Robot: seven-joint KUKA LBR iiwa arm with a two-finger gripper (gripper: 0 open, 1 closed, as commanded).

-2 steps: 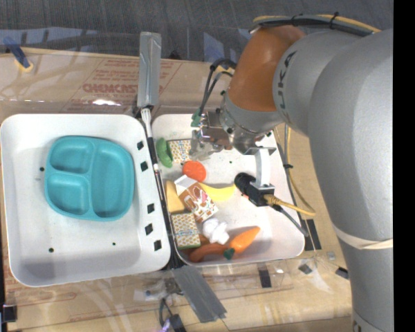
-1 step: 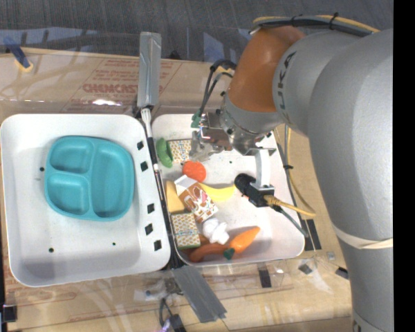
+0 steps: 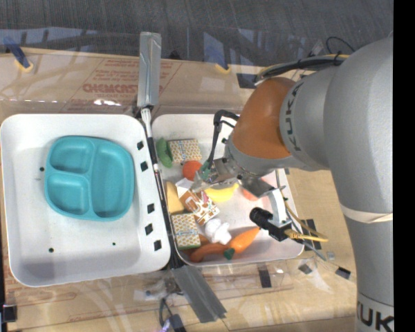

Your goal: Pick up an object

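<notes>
Gripper down inside the right bin, low over the heap of toy food near the bin's middle. Open or closed: could not be told, the tips being lost against the clutter and half covered by the wrist above. Nothing seen caught in it. Just beside the tips, a yellow piece to the lower right and a red-orange round piece to the left, both close, contact with either not clear. Directly below, a small printed carton lying tilted, with a white bottle-shaped toy at its lower end. Further toward the near wall, an orange carrot and a reddish sausage-like piece lying end to end along the bin's lower edge. Left of these, a patterned cracker-like square, with a pale yellow wedge above it against the divider. Toward the far wall, a second patterned square and a green piece beside it. Above the gripper, the orange band and the bulky grey arm reaching in from the right. Left bin alongside, touching the right one at the divider, holding a teal divided plate lying flat in its upper half, well apart from the gripper.
</notes>
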